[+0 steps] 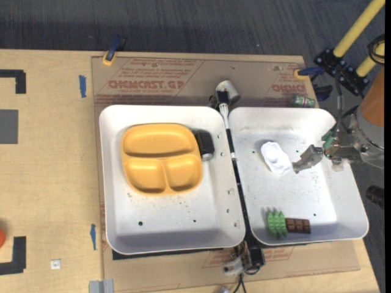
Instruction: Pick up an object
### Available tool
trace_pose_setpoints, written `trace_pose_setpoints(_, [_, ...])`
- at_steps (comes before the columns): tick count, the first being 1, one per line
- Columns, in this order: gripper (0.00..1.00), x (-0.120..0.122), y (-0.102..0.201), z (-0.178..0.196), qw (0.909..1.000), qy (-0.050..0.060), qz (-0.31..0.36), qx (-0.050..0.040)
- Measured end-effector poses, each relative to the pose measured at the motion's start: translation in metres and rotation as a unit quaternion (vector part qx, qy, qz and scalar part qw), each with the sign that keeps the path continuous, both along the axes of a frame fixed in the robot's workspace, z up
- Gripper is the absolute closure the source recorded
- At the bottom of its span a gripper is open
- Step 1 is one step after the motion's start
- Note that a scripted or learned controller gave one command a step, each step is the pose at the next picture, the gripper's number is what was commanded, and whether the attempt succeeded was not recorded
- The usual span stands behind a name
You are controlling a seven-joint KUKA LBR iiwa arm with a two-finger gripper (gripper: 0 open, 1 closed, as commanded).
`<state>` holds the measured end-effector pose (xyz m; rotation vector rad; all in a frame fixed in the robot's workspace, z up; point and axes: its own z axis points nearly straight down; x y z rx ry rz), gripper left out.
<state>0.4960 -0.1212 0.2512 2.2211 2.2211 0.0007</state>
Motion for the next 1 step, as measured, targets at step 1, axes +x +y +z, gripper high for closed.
trace_pose_setpoints(1, [0.0,0.0617,-0.0547,-0.1081,0.9991,0.001,0.043,0.0003])
